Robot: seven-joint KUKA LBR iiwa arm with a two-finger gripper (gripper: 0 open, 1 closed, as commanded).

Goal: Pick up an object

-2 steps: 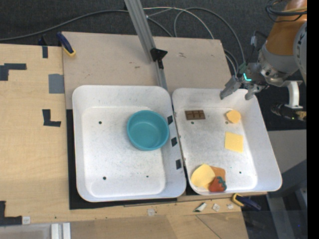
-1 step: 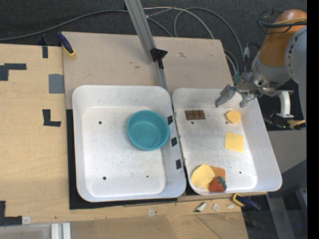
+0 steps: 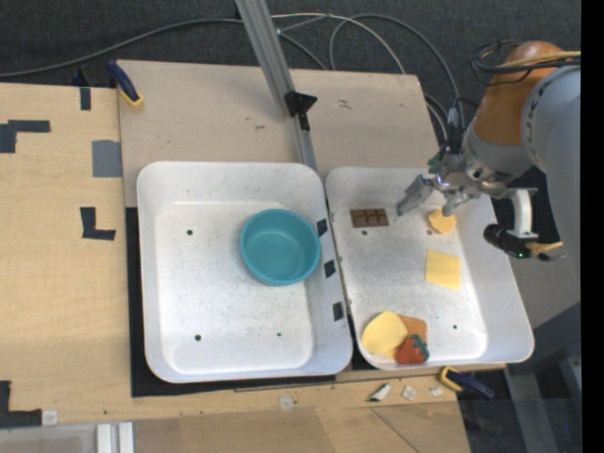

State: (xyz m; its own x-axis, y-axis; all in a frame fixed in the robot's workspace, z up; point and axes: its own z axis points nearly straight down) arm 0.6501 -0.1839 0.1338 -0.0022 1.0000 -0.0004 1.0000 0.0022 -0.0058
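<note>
My gripper hangs over the far part of the right bin, its two fingers spread open with nothing between them. A small yellow piece lies just below the right finger, close to its tip. A brown chocolate-like square lies to the left of the gripper. Nearer the front are a flat yellow square, a round yellow piece, an orange piece and a red strawberry-like item. A blue bowl sits in the left bin.
A slanted metal pole rises behind the bins, with cables trailing on the bench behind the right bin. The arm's grey and orange body stands at the right edge. A blue-yellow clamp sits at the back left.
</note>
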